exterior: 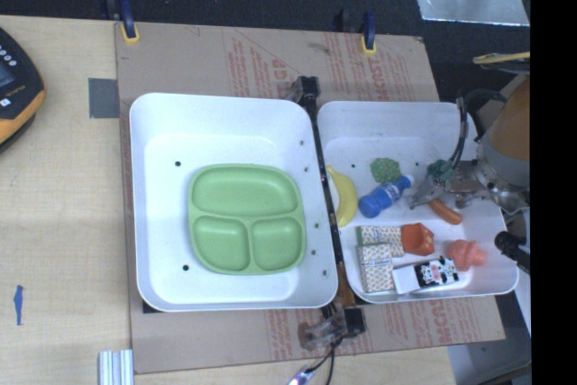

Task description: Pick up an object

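While the gripper [431, 192] hangs low over the right bin [361, 117], near its right side, the state of its fingers cannot be told, since the metal parts blur together against the white floor, and nothing is seen held between them. The things to be picked all lie in that bin: an orange carrot-like piece [445, 212] just beside the gripper on its near side, a blue bottle [383, 197] lying on its side to the left, a green leafy piece [386, 168] farther back, a yellow banana [343, 197] against the left wall, and, nearer the front, an orange-red block [416, 239], a pink piece [465, 253], two patterned packets [380, 246] and a black-and-white carton [435, 273]. A green divided plate [245, 217] rests in the left bin [153, 158]. The step is judged to be the descent onto a target, probably the carrot-like piece. It would be done well if the piece were straddled across its narrow width, the closing delayed until full depth is reached, and the neighbouring bottle left undisturbed.
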You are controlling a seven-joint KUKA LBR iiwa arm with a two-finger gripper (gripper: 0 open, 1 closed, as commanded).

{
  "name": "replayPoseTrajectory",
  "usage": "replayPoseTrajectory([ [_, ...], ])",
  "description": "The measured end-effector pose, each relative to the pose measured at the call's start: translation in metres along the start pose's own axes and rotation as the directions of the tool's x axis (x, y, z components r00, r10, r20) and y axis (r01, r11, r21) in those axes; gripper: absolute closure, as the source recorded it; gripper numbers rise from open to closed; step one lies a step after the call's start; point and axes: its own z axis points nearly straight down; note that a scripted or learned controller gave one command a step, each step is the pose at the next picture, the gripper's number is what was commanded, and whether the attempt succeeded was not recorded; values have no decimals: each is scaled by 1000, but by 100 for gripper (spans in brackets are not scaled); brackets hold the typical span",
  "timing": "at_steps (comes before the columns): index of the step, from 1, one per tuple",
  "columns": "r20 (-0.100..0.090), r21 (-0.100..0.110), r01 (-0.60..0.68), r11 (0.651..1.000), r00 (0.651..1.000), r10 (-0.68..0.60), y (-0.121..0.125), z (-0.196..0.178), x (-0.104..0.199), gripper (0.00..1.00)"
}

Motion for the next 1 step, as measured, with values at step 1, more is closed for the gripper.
replayPoseTrajectory([
  [1, 0, 3, 0, 1000, 1000, 0, 64, 6, -3, 0],
])
